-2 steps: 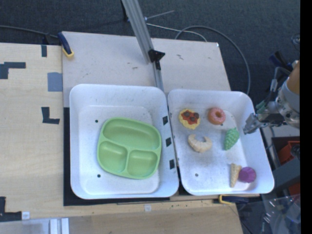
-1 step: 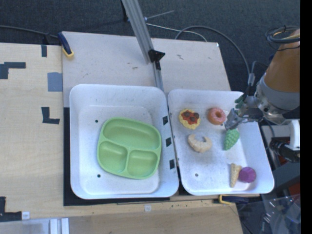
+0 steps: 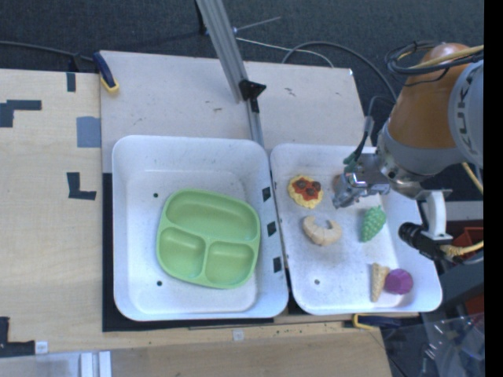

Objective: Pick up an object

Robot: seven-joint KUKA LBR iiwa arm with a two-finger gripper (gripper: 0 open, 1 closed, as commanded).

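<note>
You are at the approach step: nothing is lifted yet, and the gripper [image 3: 351, 185] hangs low over the right bin [image 3: 338, 289], near the middle of its far edge. From this slanted view you cannot tell how the tool is set, and no object shows in it, so treat it as holding nothing. The nearest candidates lie in that bin: the small pizza toy [image 3: 306, 192] just to the tool's left, by the bin's left wall, the pale bread piece [image 3: 321, 230] toward the bin's middle, and the green knobbly toy [image 3: 373, 224] near the right wall. The ice cream cone [image 3: 380, 280] and the purple ball [image 3: 399, 281] sit touching in the near right corner. The left bin [image 3: 130, 210] carries the green divided plate [image 3: 208, 239]. The arm [image 3: 432, 124] comes in from the right, wrist bent down. Your next move calls for centring over one piece, likely the pizza toy or the bread, then descending straight.
</note>
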